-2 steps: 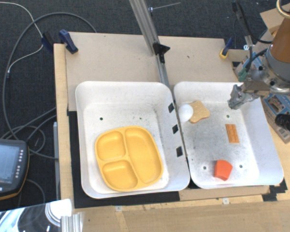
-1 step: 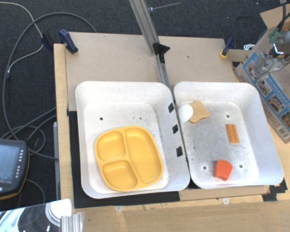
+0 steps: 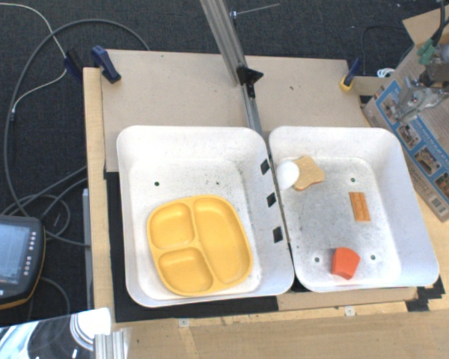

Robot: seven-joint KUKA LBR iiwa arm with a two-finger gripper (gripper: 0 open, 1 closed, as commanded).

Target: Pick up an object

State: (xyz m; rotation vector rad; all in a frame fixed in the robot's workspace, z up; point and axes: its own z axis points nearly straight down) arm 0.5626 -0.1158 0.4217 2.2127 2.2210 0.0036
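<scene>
Gripper sits at the upper right, off the bins — jaw state cannot be made out. Right bin holds a white ball touching a tan piece, an orange strip, an orange block. Left bin — yellow divided tray.

Two white bins; one yellow tray; one orange block; one white ball; perhaps two tan pieces.

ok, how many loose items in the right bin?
4. White ball at the left wall, touching the tan piece; orange-brown block mid-right; red-orange cube near the front. Nothing seems hidden.
</scene>
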